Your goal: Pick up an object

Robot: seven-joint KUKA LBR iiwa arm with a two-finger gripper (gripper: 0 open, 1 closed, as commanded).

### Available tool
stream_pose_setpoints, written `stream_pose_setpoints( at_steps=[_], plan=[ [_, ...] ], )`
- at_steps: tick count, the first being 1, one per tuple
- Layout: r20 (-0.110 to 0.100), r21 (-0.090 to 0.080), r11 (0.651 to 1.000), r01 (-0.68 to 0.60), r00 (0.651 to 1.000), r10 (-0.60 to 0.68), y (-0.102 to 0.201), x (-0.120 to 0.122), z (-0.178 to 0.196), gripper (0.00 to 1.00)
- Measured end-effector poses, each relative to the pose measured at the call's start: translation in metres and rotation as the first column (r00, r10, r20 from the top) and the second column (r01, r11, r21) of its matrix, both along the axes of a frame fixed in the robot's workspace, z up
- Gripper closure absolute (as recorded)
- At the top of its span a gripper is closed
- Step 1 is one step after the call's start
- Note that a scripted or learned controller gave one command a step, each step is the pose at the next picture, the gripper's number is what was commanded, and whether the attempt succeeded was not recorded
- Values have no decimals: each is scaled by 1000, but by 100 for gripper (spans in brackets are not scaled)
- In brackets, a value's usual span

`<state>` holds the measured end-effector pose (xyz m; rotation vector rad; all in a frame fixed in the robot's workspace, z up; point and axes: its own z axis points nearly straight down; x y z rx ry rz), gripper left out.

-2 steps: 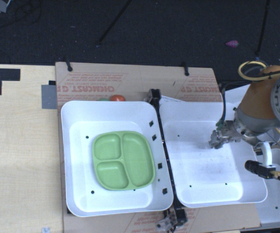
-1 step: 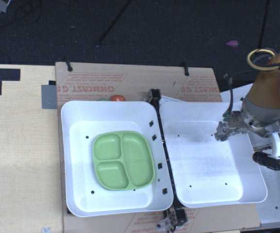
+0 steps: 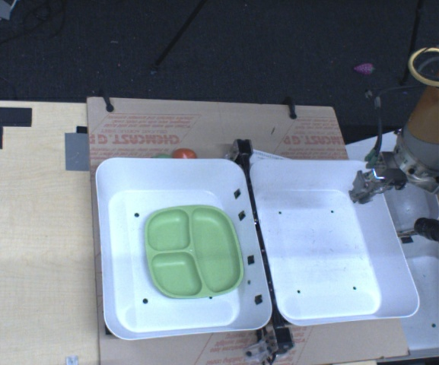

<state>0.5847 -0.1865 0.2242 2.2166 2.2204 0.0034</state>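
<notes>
A light green divided plate (image 3: 193, 250) with three compartments lies flat in the left white bin (image 3: 120, 196). The arm comes in at the right edge, grey with an orange band, and its gripper (image 3: 362, 186) hangs over the upper right rim of the right white bin (image 3: 390, 295). The gripper is far from the plate, and I see nothing held by it. A small red-orange object (image 3: 183, 154) peeks out behind the left bin's back rim, with a bit of green beside it.
Both bins rest on a cardboard sheet (image 3: 204, 128) printed with red lettering. A black divider bar (image 3: 253, 234) runs between the bins. A pale wooden bench top (image 3: 29, 234) extends to the left. Cables and dark floor lie beyond the back edge.
</notes>
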Motion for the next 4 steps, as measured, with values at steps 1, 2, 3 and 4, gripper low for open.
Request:
stream_pose_setpoints(
  at_steps=[1,2,3,4],
  plan=[
    [-1,0,1000,0,1000,0,-4,9,47,100],
    [-7,3,1000,-2,1000,2,52,4,50,100],
    [-9,4,1000,-2,1000,2,105,-3,30,100],
    [-9,4,1000,-2,1000,2,150,-17,29,100]
  ],
)
